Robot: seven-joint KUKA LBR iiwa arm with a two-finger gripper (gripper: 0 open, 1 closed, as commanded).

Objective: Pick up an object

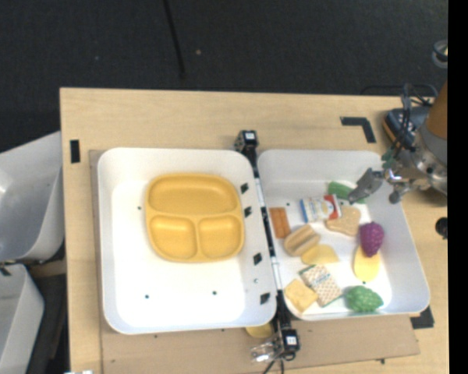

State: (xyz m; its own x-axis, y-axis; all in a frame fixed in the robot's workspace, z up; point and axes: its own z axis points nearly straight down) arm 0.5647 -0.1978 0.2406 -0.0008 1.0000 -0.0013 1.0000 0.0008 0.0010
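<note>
The gripper [380, 183] is seen at the right bin's [409, 267] far right edge, fingers spread apart and nothing held between them. Toy foods are scattered below it: a green piece [341, 188] just beside one finger, a purple fruit [370, 237], a yellow one [365, 265] (touching the purple). A yellow divided tray [195, 216] is seated in the left bin [125, 302].

A robotics lab test bench. A pale wooden board [179, 115] fills the middle of the frame over dark floor, carrying two shallow white bins [125, 287] clamped side by side, with black corner markers [359, 125] at upper right and toy food [327, 248] at centre right.
</note>
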